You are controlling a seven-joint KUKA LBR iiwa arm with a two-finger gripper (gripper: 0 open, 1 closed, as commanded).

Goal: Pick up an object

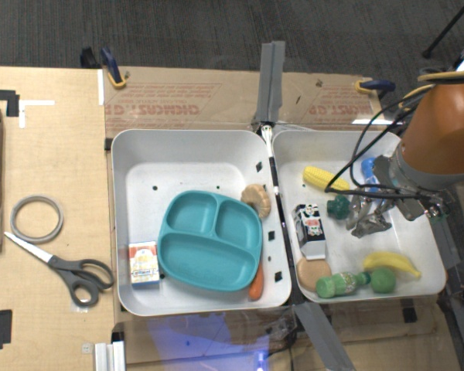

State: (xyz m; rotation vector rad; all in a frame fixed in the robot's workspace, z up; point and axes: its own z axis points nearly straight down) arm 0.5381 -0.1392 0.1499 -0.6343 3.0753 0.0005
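Bins: two white bins side by side on the bench; left bin carries a teal divided plate, right bin carries the small toys.
Arm: grey arm with orange band comes from the right edge, its gripper hangs over the middle of the right bin.
Pincer state: I cannot tell; cables and metal parts blur together there.
Banana: lies near the front right corner of the right bin, just beside the gripper, not touching it.
Handling, my judgement: probably light, hard plastic, smooth and curved, so it can slip; better to pinch it across the thick middle.
Green bottle: lies along the front wall; round, may roll.
Corn: near the back wall, well apart from the banana.
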